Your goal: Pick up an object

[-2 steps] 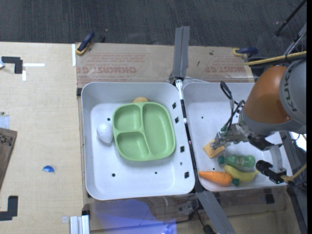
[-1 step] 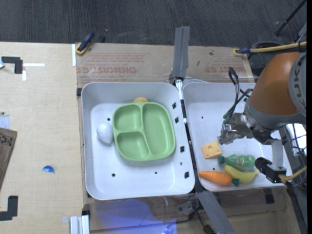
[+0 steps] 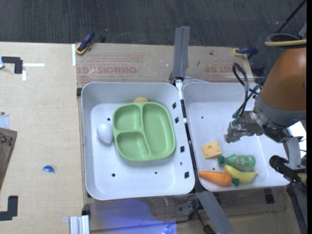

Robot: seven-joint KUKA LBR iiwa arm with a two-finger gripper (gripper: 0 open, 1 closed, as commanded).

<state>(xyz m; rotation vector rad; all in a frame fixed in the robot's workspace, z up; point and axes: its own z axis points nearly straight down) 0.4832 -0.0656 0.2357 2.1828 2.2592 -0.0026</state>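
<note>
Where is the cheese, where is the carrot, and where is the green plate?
cheese (image 3: 211,150): camera view, on the middle of its yellow top face.
carrot (image 3: 215,177): camera view, on the middle of its orange body.
green plate (image 3: 144,131): camera view, on the ridge between its compartments.

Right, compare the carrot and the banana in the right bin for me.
The carrot is orange with a green end; the banana is yellow. The carrot lies nearest the bin's front edge; the banana sits behind it, against the green bottle. Both are toy foods lying flat, touching each other, in the right bin.
</note>
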